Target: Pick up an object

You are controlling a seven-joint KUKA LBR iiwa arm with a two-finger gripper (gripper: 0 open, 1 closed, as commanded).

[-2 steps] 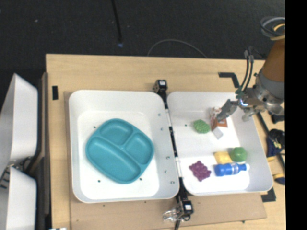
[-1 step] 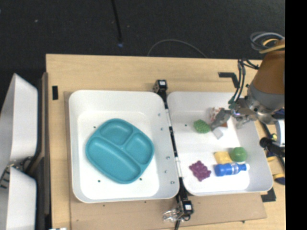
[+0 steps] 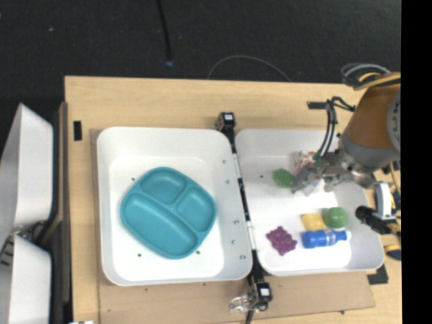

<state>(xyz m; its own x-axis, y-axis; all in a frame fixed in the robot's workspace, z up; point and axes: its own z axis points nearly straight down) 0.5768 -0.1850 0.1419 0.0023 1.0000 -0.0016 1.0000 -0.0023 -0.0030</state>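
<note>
My count from here: two white bins, left bin [image 3: 108, 181] and right bin [image 3: 270, 144]. One teal divided plate [image 3: 169, 211]. Small items, five: green piece [image 3: 282, 177], purple cluster [image 3: 281, 239], yellow block [image 3: 312, 221], green ball [image 3: 334, 217], blue bottle [image 3: 322, 238].

The grey arm [image 3: 368, 144] carries a broad, rounded orange band [image 3: 373, 113] above its wrist, thin dark cables [image 3: 330, 128] loop beside it, and its metallic grey end effector [image 3: 305, 178] looks small and angular.
</note>
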